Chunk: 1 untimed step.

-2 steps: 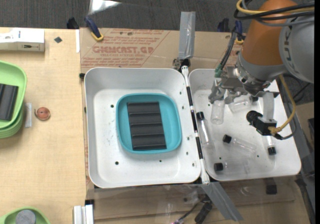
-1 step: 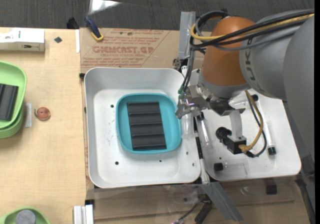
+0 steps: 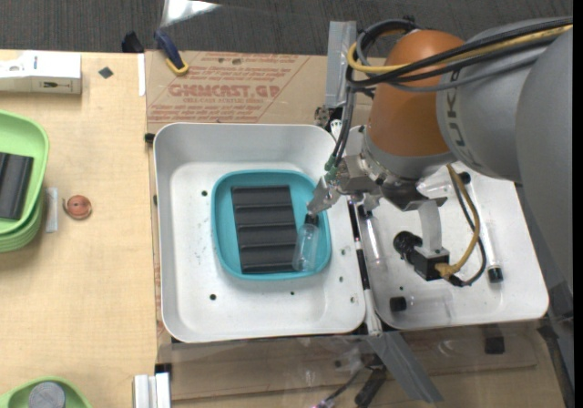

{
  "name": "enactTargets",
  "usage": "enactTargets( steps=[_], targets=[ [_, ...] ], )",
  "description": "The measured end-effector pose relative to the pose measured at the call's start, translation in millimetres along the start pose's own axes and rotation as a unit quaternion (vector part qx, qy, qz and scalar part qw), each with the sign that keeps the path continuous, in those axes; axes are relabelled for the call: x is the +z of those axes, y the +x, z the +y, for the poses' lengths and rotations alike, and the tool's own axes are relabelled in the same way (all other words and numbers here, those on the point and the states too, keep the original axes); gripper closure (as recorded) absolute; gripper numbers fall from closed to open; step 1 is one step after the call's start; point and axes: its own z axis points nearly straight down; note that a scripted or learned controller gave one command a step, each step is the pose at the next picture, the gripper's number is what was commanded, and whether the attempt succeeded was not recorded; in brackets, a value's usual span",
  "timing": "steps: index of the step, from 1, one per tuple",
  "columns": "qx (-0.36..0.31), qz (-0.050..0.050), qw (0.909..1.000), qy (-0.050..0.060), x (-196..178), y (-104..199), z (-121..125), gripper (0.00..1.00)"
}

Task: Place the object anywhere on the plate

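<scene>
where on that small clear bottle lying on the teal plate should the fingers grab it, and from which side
Probably across the middle of the small clear plastic bottle. It lies on its side along the right rim of the teal plate, its length running roughly top to bottom in the camera view, beside the black ribbed block. Coming from straight above, closing left-to-right across its narrow width, looks best; the rim crowds the right side.

Bench clutter beyond the bins

A brown cardboard sheet point(image 3: 235, 87) with red print lay behind the left white bin point(image 3: 182, 306). A green tray point(image 3: 27, 147) holding a dark item sat at the far left, a small orange disc point(image 3: 78, 207) just beside it, a white box point(image 3: 38, 74) behind.
</scene>
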Motion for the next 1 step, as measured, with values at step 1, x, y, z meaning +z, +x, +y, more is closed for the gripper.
enactTargets(
  steps=[1],
  targets=[
    [0.016, 0.000, 0.9999, -0.001, -0.2, -58.3, 24.4, 0.00]
  ],
)
